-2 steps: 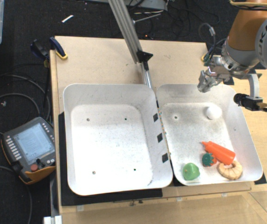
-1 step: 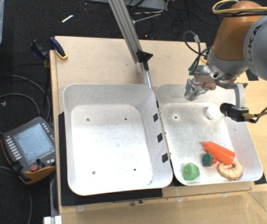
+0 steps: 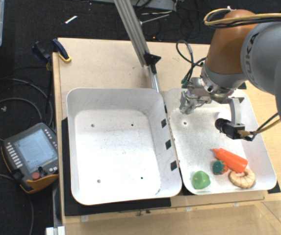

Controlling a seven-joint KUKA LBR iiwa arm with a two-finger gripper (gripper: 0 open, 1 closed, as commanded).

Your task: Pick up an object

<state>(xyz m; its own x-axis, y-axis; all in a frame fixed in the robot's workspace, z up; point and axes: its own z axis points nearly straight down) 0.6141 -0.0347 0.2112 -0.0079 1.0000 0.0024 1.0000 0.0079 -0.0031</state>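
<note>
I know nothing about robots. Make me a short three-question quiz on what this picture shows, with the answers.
1. True or false: the gripper hangs over the right bin.
2. Which thing lies nearest the bin's front right corner?
A. the green ball
B. the orange carrot
C. the tan ring
3. Fill in: the small dark green piece lies between the green ball and the ______.

Key
1. True. It is at the bin's far end, away from the toys.
2. C.
3. Orange carrot, which it touches.
</note>
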